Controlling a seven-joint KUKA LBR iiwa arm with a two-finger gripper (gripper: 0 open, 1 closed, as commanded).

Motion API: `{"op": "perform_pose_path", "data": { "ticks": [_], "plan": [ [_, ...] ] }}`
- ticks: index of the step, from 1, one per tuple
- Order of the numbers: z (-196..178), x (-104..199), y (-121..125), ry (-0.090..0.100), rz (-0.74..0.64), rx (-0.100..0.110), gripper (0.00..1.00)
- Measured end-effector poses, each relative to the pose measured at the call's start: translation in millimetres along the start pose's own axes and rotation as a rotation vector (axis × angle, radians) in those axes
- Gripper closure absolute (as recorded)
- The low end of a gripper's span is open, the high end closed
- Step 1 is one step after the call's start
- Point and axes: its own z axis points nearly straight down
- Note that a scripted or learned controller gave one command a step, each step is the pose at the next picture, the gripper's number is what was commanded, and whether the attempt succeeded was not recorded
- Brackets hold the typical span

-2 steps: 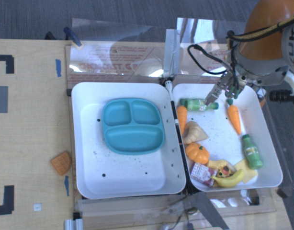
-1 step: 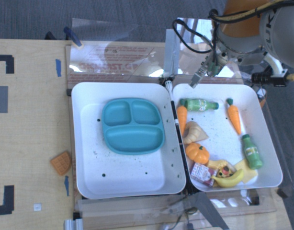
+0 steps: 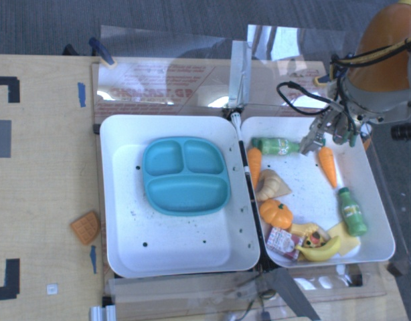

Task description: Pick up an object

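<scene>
- The bench [image 3: 38, 179] is pale wood with black marks at its left edge, blue tape bits, and a small brown waffle [image 3: 86, 227] lying on it just left of the left bin.
- The arm [image 3: 386, 52], orange and grey, comes in at the upper right, with black cables looping beside it.
- The left bin [image 3: 125, 246] is white and shallow; a blue tray [image 3: 186, 175] with three sections lies in its upper middle.
- The right bin [image 3: 376, 199] touches the left bin along a shared rim and holds all the loose items.
- The gripper [image 3: 322, 139] hangs over the right bin's upper part, between a bottle and a carrot; I cannot tell how its jaws stand, and nothing is seen between them.
- A green bottle [image 3: 276, 146] lies flat near the top rim, just left of the gripper.
- A second bottle [image 3: 352, 212] lies by the right wall.
- A banana [image 3: 326, 247] sits at the bottom, beside a red packet [image 3: 282, 241].
- An orange carrot [image 3: 329, 166] lies slanted just below right of the gripper.
- Another carrot [image 3: 254, 166] lies against the left wall.
- A tan cone [image 3: 272, 186] rests below it.
- A small pumpkin [image 3: 277, 213] sits just below the cone.
</scene>
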Motion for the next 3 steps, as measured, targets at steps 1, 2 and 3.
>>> {"op": "perform_pose_path", "data": {
  "ticks": [1,2,3],
  "plan": [
    [-14,-2,3,-0.011,-0.004,-0.004,1.00],
    [81,41,-63,0.004,-0.136,0.001,1.00],
    [78,39,-61,-0.002,-0.138,-0.002,0.00]
  ]
}}
